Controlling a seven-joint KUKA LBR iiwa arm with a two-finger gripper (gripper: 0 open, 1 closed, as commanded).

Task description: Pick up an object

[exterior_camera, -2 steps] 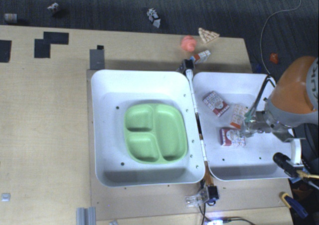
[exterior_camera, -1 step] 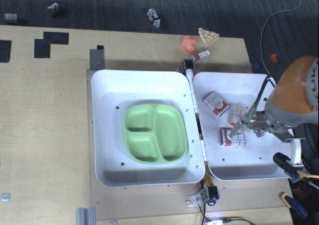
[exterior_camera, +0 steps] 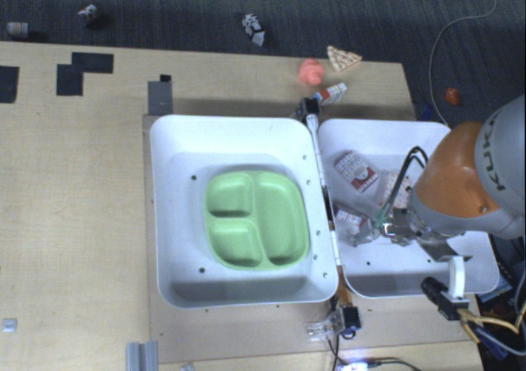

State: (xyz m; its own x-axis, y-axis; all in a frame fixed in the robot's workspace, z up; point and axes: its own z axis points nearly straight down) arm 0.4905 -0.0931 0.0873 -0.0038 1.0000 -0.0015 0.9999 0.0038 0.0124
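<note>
Camera view: 2 white bins point(exterior_camera: 177, 197), 1 green tray point(exterior_camera: 255, 217), 1 gripper point(exterior_camera: 374, 229).

- L bin point(exterior_camera: 164, 197): green divided tray point(exterior_camera: 256, 218) inside.
- R bin point(exterior_camera: 370, 135): small packets, arm point(exterior_camera: 460, 184) over it, gripper point(exterior_camera: 374, 228) low by packets.
- Pink ball point(exterior_camera: 311, 72) on desk point(exterior_camera: 74, 221).
</note>
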